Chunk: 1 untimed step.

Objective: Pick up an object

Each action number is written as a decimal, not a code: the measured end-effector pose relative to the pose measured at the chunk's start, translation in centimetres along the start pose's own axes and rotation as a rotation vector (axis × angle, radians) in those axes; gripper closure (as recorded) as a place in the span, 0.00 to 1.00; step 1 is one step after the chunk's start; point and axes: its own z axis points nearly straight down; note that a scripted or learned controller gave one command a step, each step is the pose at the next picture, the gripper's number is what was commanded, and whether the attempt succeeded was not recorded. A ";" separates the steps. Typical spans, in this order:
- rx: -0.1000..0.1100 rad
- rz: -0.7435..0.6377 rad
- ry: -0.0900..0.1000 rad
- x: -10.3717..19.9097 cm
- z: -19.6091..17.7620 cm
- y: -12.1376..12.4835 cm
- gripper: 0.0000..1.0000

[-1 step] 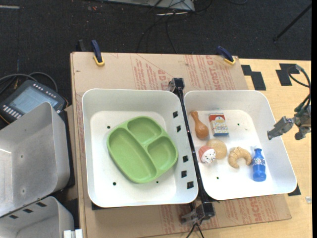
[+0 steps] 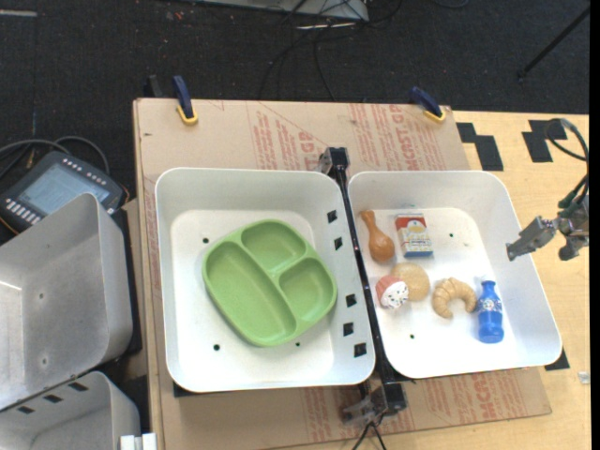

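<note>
Pincer [image 2: 536, 237] sits at the right edge of the right bin [image 2: 525, 345], just outside the rim; can't tell if it's spread or closed, nothing seen pinched. All candidates lie to its left inside that bin. Nearest by my read: blue bottle [image 2: 488, 311], down-left of the pincer, long axis roughly along the view's vertical. Croissant [image 2: 454, 295] just left of the bottle. Left bin has the green tray [image 2: 270, 282].

Lab: clamped bench [image 2: 281, 125], cables [image 2: 309, 45]
</note>
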 end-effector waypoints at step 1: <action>0.003 0.001 0.002 0.4 4.8 0.8 0.00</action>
